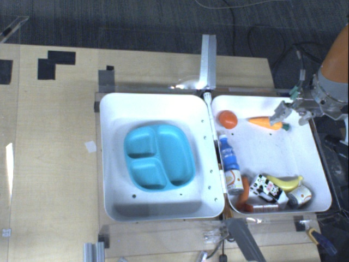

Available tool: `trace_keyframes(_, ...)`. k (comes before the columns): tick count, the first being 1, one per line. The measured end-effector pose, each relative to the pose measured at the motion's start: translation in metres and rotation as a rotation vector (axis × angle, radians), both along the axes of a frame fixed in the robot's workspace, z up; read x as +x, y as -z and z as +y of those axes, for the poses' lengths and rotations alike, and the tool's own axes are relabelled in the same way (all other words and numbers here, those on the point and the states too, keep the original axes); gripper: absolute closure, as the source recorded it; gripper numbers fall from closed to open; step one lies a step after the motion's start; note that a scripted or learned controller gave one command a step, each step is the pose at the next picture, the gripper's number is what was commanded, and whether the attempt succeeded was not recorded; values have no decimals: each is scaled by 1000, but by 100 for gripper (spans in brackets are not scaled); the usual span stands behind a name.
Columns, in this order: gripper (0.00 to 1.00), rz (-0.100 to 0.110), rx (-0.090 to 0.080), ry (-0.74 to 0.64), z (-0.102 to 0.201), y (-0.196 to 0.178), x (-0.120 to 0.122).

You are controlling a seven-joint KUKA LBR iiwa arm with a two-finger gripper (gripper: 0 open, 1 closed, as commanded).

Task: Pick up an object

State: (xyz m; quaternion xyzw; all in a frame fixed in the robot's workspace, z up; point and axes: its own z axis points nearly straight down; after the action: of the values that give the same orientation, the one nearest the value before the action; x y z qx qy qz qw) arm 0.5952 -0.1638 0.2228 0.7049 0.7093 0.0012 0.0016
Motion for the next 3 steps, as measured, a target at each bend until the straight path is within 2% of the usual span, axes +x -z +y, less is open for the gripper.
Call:
trace_keyframes(1,0,1,-1,36,-31,97,26)
trace_keyframes(2,0,4,0,183,-33,125,77)
trace_keyframes(3,100,7,-3,175,-32,112,77)
